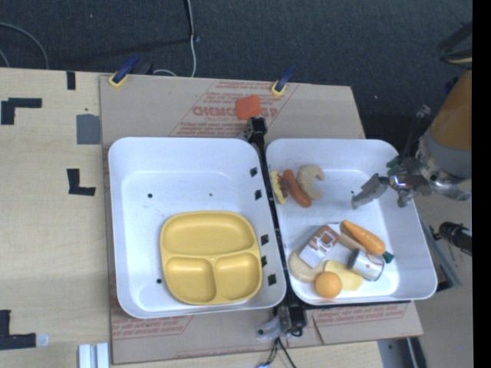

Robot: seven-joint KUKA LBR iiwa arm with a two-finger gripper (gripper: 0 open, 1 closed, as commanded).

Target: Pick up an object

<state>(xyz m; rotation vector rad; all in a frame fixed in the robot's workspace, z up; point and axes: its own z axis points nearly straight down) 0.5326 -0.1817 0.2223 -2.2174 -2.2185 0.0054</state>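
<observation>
The camera view showed my arm reaching in over the right bin (383, 156). My pincer (383, 188) hung spread apart, grasping nothing. The carrot (363, 237) lay below it in that bin, beside a small can (367, 265), an orange (328, 284) and a sausage (296, 188). A yellow tray (209, 254) sat in the left bin (134, 175).

A yellow divided tray (211, 264) lies in the left bin (130, 167); toy foods crowd the right bin (337, 150).

dark blue carpet (322, 29) lies beyond a pale wooden bench (46, 228) under cardboard (222, 106).
</observation>
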